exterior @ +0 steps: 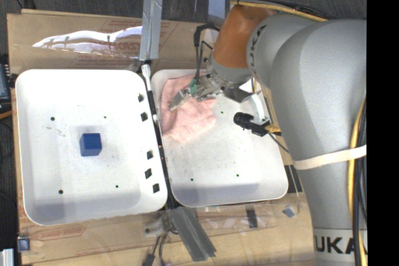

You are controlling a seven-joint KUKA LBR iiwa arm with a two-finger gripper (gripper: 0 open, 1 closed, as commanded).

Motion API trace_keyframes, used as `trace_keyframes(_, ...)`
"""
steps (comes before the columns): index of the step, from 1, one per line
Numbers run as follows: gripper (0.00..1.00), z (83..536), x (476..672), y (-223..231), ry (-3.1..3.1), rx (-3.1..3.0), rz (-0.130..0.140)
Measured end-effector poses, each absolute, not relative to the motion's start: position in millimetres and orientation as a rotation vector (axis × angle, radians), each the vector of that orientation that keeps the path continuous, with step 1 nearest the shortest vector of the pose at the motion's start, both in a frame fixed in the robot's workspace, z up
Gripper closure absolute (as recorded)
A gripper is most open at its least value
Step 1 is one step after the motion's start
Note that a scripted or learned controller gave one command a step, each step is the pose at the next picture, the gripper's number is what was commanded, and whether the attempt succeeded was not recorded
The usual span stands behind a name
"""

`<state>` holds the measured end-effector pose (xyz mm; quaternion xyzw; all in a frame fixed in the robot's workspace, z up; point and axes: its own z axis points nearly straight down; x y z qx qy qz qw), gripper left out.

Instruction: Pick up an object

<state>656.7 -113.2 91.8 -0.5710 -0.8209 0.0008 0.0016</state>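
The gripper [187, 95] is seen low over a pink cloth [189, 116] in the right bin [230, 187], its grip unreadable; the limp fabric could be missed or dropped.

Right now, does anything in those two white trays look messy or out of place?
Mildly. A pink cloth lies crumpled in the right bin's far left corner, under the claw. The blue cube sits neatly in the left bin.

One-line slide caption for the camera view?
KUKA arm's gripper low over a pink cloth in the right bin; blue cube in the left bin.
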Motion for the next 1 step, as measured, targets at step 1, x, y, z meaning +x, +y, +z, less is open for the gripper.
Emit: trace_keyframes(1, 1.00, 101.4, 656.8, -112.9, -2.579, -1.787, 0.005)
